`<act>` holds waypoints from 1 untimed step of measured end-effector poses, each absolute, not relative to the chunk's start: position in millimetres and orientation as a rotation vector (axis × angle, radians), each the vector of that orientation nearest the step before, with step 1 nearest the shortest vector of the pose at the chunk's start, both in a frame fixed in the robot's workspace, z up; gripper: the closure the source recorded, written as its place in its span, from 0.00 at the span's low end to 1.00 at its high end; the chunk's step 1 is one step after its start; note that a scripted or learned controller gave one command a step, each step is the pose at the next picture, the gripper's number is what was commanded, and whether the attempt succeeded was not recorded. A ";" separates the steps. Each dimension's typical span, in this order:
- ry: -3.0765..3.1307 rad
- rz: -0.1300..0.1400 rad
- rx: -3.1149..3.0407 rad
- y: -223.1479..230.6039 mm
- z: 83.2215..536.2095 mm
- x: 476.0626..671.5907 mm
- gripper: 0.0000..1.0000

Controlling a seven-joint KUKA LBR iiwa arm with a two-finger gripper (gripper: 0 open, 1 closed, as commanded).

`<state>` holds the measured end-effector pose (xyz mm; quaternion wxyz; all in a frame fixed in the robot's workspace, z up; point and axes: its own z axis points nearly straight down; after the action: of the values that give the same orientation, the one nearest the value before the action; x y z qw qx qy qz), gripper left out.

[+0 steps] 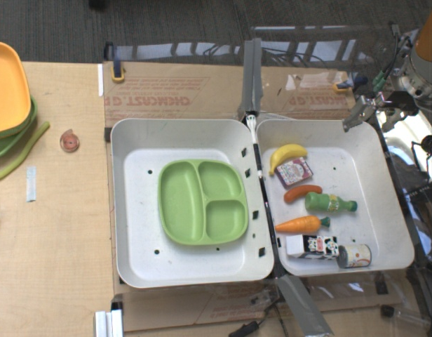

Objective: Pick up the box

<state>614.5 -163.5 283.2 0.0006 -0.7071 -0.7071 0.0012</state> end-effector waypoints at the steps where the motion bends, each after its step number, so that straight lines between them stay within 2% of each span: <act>1: -2.224 0.004 -2.216 -146.9 171.1 626.8 0.00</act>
<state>626.8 -146.9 171.1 0.0007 -0.7058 -0.7084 0.0014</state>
